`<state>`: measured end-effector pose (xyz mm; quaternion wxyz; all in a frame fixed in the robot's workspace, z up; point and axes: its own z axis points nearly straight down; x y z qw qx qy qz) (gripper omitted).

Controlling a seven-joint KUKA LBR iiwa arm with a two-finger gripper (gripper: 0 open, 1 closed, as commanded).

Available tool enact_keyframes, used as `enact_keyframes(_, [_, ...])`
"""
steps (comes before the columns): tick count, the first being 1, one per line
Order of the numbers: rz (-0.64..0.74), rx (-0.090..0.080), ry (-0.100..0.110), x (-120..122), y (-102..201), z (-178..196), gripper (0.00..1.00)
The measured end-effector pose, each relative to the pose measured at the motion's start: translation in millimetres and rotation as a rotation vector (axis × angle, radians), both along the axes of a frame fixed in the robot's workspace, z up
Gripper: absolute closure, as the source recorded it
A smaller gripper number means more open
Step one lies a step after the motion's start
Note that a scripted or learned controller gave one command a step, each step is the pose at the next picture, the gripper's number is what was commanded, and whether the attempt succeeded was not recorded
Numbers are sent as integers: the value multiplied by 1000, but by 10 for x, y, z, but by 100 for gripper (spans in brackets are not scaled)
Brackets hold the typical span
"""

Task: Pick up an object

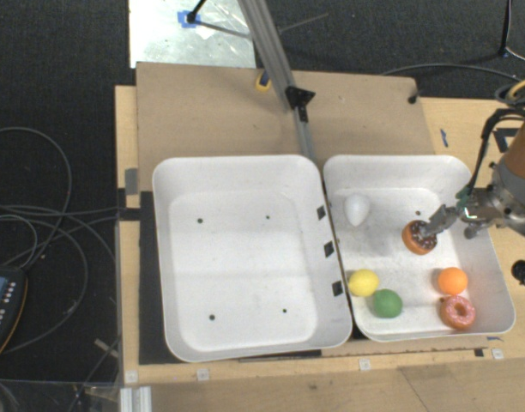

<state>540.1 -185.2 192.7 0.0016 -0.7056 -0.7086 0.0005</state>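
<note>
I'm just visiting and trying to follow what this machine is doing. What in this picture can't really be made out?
- Gripper: too small and dark against the brown donut to tell whether it grips it or only touches it.
- Arm: cut off by the picture's right edge.
- Donut's underside and far side: covered by the gripper tip.
- White object in the right bin: too pale against the bin to identify.
</note>
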Motion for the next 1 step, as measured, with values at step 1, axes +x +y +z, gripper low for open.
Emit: enact_keyframes(1, [0,-1,-4,10,0,23,0])
